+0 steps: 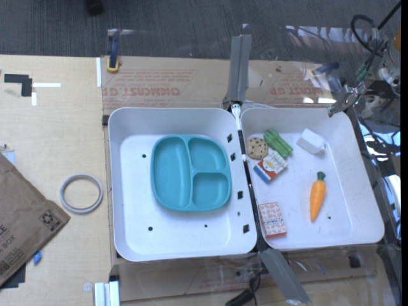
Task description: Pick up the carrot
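Carrot [317,199] lies in the right bin [366,231], centre-right of frame, green top pointing up-frame, apart from the other items. Cookie [257,147], green beans [278,143] and white block [311,141] sit above it. Teal divided tray [190,172] in left bin [127,231]. End effector state: cannot tell.

Dark grey carpet floor [191,11] lies beyond a pale wooden bench [44,139]

Carrot [317,199] lies apart, open floor all around.
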`<state>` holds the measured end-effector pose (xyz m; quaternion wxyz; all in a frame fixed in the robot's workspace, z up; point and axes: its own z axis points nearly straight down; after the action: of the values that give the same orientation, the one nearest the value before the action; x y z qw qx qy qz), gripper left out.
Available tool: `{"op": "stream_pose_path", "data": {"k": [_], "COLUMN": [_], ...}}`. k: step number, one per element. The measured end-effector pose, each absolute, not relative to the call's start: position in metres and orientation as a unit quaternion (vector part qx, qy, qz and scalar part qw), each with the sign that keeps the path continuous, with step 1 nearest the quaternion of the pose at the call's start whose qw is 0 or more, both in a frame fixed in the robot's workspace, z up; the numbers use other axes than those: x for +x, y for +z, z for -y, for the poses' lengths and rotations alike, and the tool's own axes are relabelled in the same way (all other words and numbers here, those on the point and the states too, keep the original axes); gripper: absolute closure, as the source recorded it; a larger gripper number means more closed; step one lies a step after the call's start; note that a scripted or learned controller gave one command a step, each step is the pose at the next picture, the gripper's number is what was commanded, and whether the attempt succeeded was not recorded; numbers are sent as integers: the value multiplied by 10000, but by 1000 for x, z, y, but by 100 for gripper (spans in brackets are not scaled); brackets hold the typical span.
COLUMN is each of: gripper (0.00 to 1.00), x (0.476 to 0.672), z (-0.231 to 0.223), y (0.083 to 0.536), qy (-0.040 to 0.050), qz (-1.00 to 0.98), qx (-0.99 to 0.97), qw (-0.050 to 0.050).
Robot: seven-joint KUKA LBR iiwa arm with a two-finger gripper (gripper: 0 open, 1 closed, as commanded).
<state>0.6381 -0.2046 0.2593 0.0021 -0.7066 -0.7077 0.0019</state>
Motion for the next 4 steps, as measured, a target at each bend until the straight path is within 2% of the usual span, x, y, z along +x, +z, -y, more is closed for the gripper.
{"op": "stream_pose_path", "data": {"k": [1,2,3,4], "gripper": [0,0,100,0], "x": [629,562,562,562], "z": [216,200,201,201], "y": [116,89,95,95], "qy": [2,12,26,27], "qz": [6663,6066,6053,6053], "qx": [-7457,-7950,-7960,-7960], "qw": [57,30,42,40]}}
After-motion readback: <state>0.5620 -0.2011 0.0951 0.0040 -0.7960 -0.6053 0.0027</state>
